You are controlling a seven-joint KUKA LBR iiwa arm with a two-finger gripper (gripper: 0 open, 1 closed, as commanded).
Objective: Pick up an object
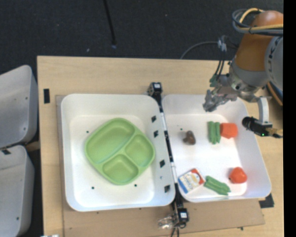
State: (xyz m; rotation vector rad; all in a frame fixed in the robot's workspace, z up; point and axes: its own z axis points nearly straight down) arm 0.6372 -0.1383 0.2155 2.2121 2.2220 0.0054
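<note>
Objects: a green pod (214,132), orange block (229,130), brown lump (189,138), red piece (238,175), second green pod (217,185) and small packet (190,180), all lying in the right bin (251,149).
Tool: the tool (213,101) hangs over that bin's far edge, above the first pod; whether it is spread or pressed together cannot be told.
Left bin (74,132): holds a green divided plate (119,151).
Bench (98,70): carries both bins.

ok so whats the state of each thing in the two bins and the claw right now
green divided plate: flat in the left bin, compartments bare
brown lump: loose in the right bin
green bean pod: lying flat, touching the orange block
orange block: resting on the bin floor
red piece: near the right wall
snack packet: flat at the front edge
green pod: beside the packet
claw: above the bin's back edge, holding nothing
</note>
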